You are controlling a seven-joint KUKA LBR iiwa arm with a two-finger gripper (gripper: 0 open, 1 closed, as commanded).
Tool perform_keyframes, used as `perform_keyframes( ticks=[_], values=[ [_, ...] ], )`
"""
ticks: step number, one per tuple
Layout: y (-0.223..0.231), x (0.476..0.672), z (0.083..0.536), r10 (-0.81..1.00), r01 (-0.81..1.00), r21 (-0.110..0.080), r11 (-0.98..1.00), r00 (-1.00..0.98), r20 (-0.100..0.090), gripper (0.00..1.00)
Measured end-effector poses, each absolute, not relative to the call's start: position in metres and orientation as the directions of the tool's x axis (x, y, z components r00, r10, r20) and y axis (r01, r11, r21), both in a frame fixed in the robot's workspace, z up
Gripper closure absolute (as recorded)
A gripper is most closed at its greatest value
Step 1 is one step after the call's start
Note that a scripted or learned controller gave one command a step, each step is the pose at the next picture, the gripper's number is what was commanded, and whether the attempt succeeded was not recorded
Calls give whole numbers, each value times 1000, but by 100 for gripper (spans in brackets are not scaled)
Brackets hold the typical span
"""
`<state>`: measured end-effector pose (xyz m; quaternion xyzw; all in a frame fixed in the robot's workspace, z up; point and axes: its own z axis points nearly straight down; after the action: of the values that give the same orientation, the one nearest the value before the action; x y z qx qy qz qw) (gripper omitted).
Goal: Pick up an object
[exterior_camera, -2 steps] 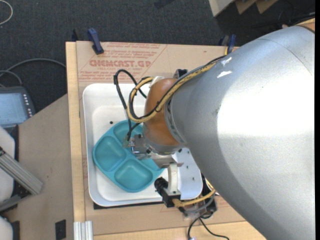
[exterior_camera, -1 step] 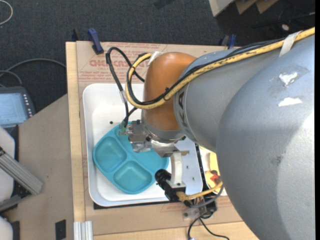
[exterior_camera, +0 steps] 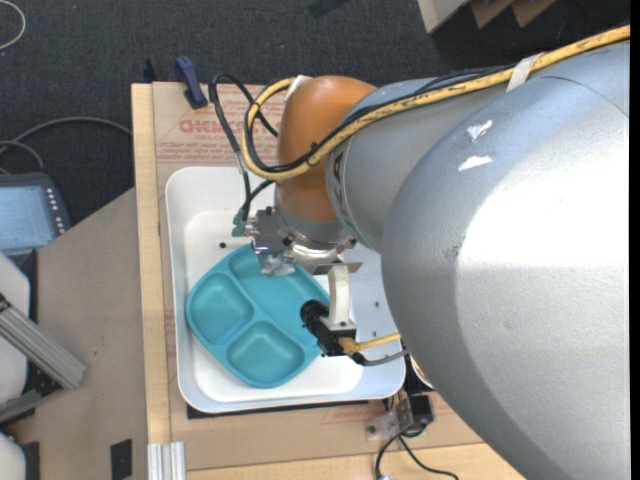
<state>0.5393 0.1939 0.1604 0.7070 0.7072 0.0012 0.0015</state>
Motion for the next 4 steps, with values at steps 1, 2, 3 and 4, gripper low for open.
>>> perform_keyframes(
  ticks=[1,2,3,4],
  values=[
    [224,501,306,1000,1000,8,5,-6,5,100],
    [225,509,429,1000,1000,15,3,-3,6,100],
    [220,577,542,1000,1000,18,0,0,4,100],
    [162,529,508,1000,1000,-6,-3,3,-1,100]
  ],
)
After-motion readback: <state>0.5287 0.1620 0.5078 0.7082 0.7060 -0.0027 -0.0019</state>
